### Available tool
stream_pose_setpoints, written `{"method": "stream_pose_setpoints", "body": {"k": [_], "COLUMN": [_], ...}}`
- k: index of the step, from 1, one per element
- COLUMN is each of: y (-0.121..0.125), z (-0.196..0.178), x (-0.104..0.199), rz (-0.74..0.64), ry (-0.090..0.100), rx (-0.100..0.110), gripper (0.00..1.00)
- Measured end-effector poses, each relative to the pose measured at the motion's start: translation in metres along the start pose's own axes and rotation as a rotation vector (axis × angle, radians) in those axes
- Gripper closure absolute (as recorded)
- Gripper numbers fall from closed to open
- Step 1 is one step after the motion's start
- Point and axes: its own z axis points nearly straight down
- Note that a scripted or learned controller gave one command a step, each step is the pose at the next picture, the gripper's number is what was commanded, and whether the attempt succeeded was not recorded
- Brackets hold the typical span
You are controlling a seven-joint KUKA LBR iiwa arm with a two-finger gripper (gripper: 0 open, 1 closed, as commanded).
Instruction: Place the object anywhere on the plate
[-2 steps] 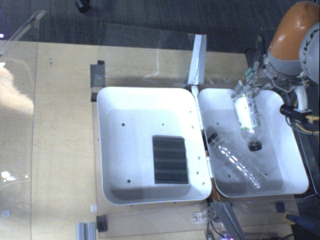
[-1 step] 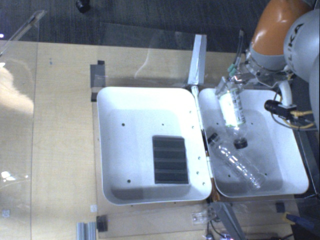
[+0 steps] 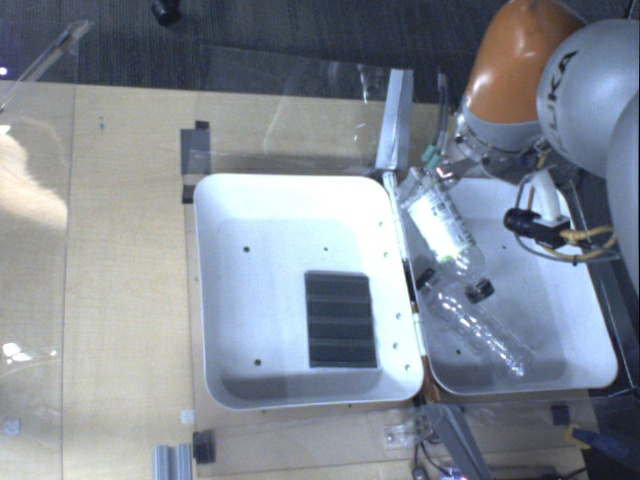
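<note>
Seemingly at the carry-over step, judging by the layout. Over the top left corner of the right bin (image 3: 570, 318): the gripper (image 3: 440, 166), poised at the upper end of a clear labelled bottle (image 3: 441, 224). Impossible to tell from this slant whether spread or clamped on that end, so treat the hold as unproven. Slanted along the rim between the two bins, that bottle, lower end pointing toward a second clear bottle (image 3: 482, 334) and a small black cap (image 3: 481, 289) on the right bin's floor. Well apart to the left, flat in the left bin (image 3: 230, 268): the target, a dark ribbed plate (image 3: 340, 318).

To do the step well:

- Confirm the grip before any travel, and re-seat if the bottle sags or slips.
- Lift straight up until the lower end clears both the shared rim and the second bottle.
- Carry left and toward the near side, stopping above the plate's middle rather than its edge.
- Turn the bottle's length along the plate's long side if possible.
- Lower close to the ribs and release there, never from height. Probably light and round, hence apt to bounce or roll off onto the bin floor.
- Pull away upward, not sideways.
</note>
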Motion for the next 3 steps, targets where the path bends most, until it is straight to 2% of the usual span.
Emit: {"method": "stream_pose_setpoints", "body": {"k": [1,2,3], "y": [-0.024,-0.022,0.040], "z": [0.018,0.005,0.018], "x": [-0.012,-0.012,0.081], "rz": [-0.147,-0.148,-0.366], "ry": [0.000,-0.004,0.002], "rx": [0.001,-0.008,-0.002], "gripper": [1.00,1.00,1.00]}}
